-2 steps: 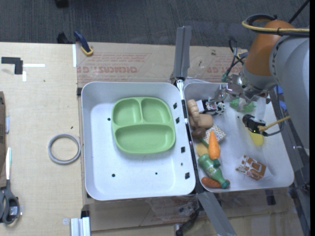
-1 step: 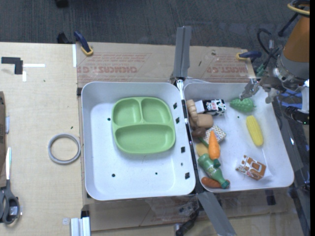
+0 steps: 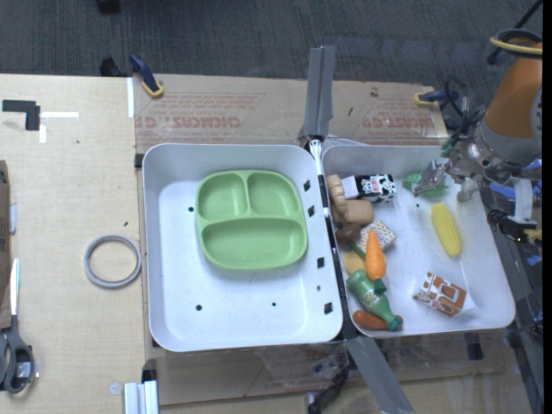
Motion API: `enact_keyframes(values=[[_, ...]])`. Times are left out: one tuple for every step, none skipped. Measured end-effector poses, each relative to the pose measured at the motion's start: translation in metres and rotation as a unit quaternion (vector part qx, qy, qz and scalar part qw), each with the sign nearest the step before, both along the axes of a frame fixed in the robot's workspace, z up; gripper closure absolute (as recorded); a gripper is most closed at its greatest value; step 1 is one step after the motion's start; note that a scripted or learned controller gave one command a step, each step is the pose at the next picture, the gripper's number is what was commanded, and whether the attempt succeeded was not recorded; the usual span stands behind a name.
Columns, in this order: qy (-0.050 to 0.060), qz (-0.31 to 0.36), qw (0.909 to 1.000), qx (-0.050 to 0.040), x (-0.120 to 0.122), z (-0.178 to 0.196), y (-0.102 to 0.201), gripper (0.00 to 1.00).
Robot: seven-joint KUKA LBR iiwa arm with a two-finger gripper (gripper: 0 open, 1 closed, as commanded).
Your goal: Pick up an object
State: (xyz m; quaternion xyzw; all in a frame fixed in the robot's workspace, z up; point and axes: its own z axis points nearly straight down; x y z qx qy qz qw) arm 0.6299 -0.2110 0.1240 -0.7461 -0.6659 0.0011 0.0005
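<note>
A green plate [image 3: 251, 220] sits in 1 white bin [image 3: 164, 257]; yellow corn [image 3: 446, 228], orange carrot [image 3: 374, 255] in the other.

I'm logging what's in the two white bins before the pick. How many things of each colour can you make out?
Green: 3, the divided green plastic plate, the green bottle and a small green item
Orange: 1, the orange carrot
Yellow: 1, the yellow corn cob
Black-and-white: 1, the cow-patterned box
Brown-and-white: 1, the small carton
Total: 7; others in the pile are unclear.

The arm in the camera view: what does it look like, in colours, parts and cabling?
The arm has a rounded orange band with a grey ring above it. Below sits a grey metal wrist and a small metallic gripper. Dark cables run past it, and blue fittings show alongside.
</note>
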Motion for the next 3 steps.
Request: enact_keyframes(values=[[-0.001,0.007,1.0000,0.0047,-0.026,-0.032,0.002,0.00],[-0.001,0.006,1.0000,0.0018,-0.026,-0.023,-0.001,1.00],[0.000,-0.016,0.9999,0.0001,0.004,0.071,0.092,1.00]])
